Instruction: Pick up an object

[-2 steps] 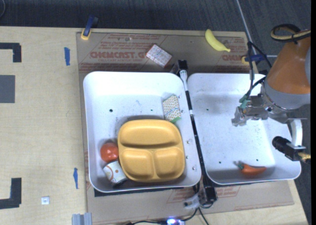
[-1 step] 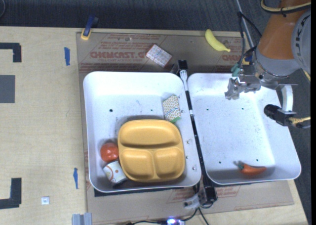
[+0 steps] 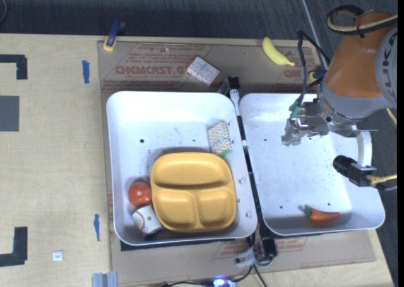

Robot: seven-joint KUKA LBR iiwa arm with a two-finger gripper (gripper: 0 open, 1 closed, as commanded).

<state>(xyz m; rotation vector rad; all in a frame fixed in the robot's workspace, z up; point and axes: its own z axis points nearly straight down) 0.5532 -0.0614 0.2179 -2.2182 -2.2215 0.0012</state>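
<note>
My gripper hangs over the upper middle of the right bin, above bare white floor. An orange carrot-like toy lies near that bin's front edge, well below the gripper. In the left bin a yellow divided tray takes up the front half. A red tomato and a small white and orange can sit at the tray's left. A patterned packet leans near the bin's right wall.
A yellow banana and a small speckled box lie on the cardboard behind the bins. A black divider runs between the bins. The arm's black cable part hangs over the right bin's right side.
</note>
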